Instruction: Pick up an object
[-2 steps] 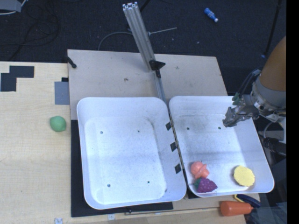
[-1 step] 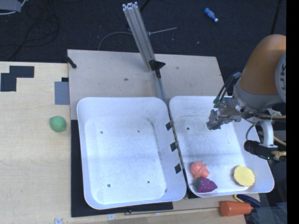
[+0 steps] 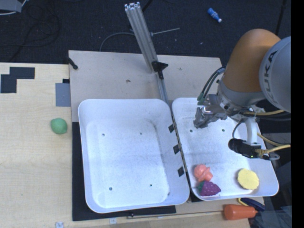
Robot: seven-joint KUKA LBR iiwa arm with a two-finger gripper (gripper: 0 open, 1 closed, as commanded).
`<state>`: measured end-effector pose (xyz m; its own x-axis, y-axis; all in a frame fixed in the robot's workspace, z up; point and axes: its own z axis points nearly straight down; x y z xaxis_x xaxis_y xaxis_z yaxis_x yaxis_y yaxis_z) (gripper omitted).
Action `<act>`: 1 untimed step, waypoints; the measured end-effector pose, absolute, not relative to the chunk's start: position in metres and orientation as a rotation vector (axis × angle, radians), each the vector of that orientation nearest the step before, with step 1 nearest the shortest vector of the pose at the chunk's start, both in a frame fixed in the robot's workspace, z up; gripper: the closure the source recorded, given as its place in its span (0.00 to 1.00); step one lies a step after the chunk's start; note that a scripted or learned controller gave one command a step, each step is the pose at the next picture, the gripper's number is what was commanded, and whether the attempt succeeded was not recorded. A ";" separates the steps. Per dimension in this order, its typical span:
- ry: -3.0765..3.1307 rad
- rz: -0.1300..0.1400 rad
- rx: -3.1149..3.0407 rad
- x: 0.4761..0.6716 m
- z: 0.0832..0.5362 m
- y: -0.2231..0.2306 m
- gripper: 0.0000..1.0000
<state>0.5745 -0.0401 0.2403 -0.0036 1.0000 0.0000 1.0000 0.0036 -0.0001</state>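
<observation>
Gripper point(image 3: 202, 119) hangs over the right bin point(image 3: 223, 141), toward its 11 o'clock corner, with bare white floor beneath it — whether it is spread or pressed together I cannot tell, since the wrist hides most of it. Nothing shows between it and the bin floor, so I judge no pick has been made yet.

Pickable things lie along the bin's 6 o'clock edge: an orange-pink toy point(image 3: 203, 172) touching a purple one point(image 3: 209, 189) just below it, and a yellow disc point(image 3: 248, 179) toward 5 o'clock, well apart from those two. All three are far from the gripper. The left bin point(image 3: 95, 127) sits alongside, and a green ball point(image 3: 59, 126) rests on the bench at 9 o'clock, outside both bins.

Risks from here, as I judge them: a descent at the current spot would close on nothing. Going for the touching pair could nudge one aside — or catch both. The disc looks flat and lies near the rim, so a grasp may slip off it or strike the wall.
</observation>
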 end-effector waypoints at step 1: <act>-2.224 0.000 -2.217 0.582 0.231 0.007 1.00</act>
